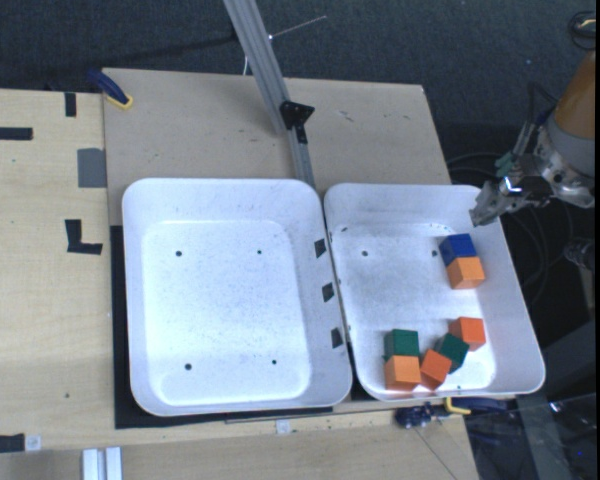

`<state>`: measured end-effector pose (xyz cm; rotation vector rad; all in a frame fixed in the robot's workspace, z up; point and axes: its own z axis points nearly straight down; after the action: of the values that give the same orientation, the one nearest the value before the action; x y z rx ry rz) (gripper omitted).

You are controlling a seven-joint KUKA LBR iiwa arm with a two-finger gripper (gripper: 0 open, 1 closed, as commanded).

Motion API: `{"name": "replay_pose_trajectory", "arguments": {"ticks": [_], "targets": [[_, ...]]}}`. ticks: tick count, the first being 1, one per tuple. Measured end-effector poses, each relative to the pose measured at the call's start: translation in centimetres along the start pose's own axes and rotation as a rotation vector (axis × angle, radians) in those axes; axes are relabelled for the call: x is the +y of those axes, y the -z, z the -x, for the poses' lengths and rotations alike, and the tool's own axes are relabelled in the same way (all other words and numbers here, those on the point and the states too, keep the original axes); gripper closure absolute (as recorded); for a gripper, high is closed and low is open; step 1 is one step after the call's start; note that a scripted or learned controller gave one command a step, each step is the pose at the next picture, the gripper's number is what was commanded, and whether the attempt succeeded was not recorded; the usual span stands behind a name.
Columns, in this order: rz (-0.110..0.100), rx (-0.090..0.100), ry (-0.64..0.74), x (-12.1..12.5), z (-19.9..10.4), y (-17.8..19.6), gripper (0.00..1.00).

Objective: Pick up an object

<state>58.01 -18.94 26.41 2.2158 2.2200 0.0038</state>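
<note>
Gripper (488,206) hovers over right bin (380,298) far-right corner, apparently holding nothing; finger spacing too blurry to tell. Blue block (457,245), nearest that corner, touches orange block (466,272); descend centred over blue.

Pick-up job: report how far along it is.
Done: nothing lifted; the blocks, like the blue one and the orange one touching it, lie in the right bin. In hand: the gripper sits at that bin's upper right corner. Left: descend, grasp, lift.

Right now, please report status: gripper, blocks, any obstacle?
Gripper over right bin's far right corner, nothing visibly held. Blocks lie in that bin. No obstacle seen.
</note>
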Motion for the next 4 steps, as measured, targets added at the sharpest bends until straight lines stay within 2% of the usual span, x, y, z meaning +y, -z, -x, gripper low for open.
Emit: {"name": "replay_pose_trajectory", "arguments": {"ticks": [1, 3, 4], "targets": [[-0.006, 0.002, 0.004, 0.6, -5.0, -0.9, 1.00], [-0.008, 0.003, 0.005, 3.4, -16.1, -3.5, 1.00], [-0.005, 0.004, 0.006, 5.9, -21.1, -2.7, 1.00]]}}
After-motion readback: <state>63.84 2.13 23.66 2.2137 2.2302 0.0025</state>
